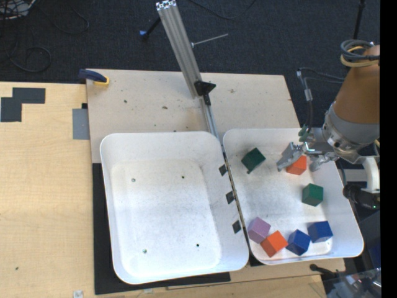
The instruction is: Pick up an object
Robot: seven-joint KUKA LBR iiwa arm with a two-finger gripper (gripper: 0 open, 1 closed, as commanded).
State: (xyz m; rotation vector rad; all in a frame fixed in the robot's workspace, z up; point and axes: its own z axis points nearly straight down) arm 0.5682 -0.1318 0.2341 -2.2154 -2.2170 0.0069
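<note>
Gripper [296,157]: over right bin [291,254], near its far edge; grip state can't tell.
Orange cube [297,165]: directly beneath, partly covered.
Advice: centre on cube, descend straight, clamp flat faces.
Neighbour: green cube [312,194] nearby, avoid nudging.

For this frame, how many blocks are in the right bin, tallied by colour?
Green blocks: 2
Orange blocks: 2
Blue blocks: 2
Purple block: 1
Total: 7, all in the right bin
</note>
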